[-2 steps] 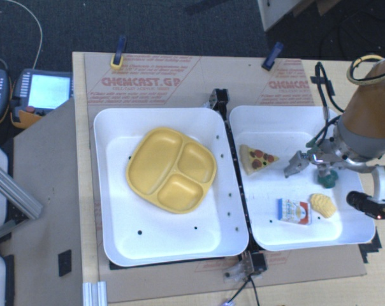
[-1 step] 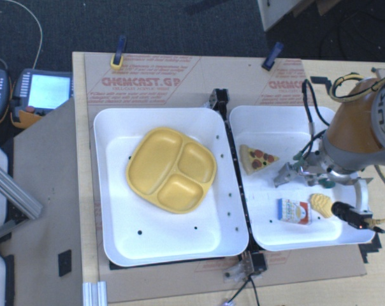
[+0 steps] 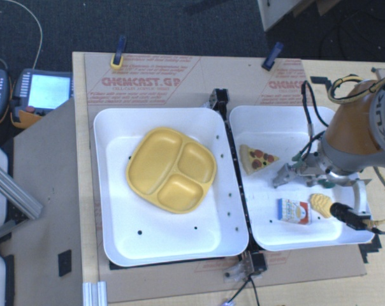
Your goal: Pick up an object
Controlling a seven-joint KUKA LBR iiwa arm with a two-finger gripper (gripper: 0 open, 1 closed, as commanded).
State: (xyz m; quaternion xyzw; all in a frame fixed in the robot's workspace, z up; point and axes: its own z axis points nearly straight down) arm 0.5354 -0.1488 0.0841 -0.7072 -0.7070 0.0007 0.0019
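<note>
In the right bin (image 3: pixel 269 116), my gripper (image 3: pixel 287 174) hovers near the middle and points left. A toy pizza slice (image 3: pixel 255 157) lies just up and left of it, apart from the tip. Below the gripper lies a small white carton with blue and red print (image 3: pixel 293 210). A yellow ridged piece like corn (image 3: pixel 320 203) lies right beside the carton. Nothing shows in the gripper's grasp. The grey and orange arm (image 3: pixel 355 132) covers the right side of this bin.
A yellow divided plate (image 3: pixel 171 169) lies in the left bin (image 3: pixel 116 234). A raised divider (image 3: pixel 236 177) runs between the two bins. Blue clamps (image 3: pixel 272 56) and a yellow clamp (image 3: pixel 118 60) sit at the bench's far edge.
</note>
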